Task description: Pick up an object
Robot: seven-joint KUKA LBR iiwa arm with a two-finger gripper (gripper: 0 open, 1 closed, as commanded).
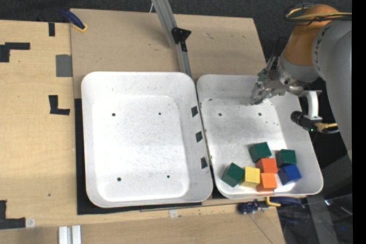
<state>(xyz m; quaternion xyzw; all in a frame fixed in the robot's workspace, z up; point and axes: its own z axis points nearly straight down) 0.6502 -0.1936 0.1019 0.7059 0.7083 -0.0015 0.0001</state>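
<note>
Several small blocks lie clustered in the near right corner of the right bin: a dark green block, a yellow block, orange blocks, a green block, another green block and a blue block. My gripper hangs over the far right part of this bin, well away from the blocks. Nothing shows between its fingers.
The left bin sits beside the right one on the wooden bench. A slanted metal pole crosses the far side above the bins. Black clips sit on the rim between the bins.
</note>
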